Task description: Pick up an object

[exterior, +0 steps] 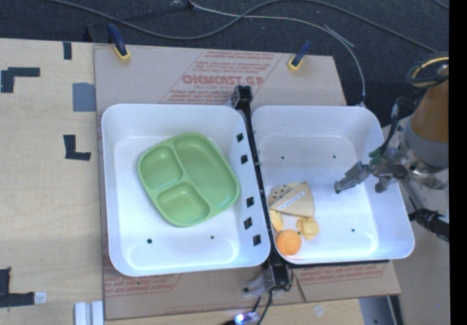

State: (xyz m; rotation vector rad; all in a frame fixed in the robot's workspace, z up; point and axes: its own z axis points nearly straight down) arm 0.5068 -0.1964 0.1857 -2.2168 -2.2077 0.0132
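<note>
Cardboard-lined counter [219, 75] carries two bins, and the jaws [363, 177], spread and pinching nothing, hover at the right bin's [321, 123] three o'clock, probably approaching the cheese wedge [294, 199] and orange ball [289, 242] at seven o'clock.

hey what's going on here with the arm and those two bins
A grey robot arm reaches in from the right, its hand hovering over the right bin with nothing between its fingers. Toy food sits near that bin's lower left corner: a cheese wedge, an orange ball and a small yellow piece. The left bin holds a green divided plate. Nothing has been picked up yet.
</note>
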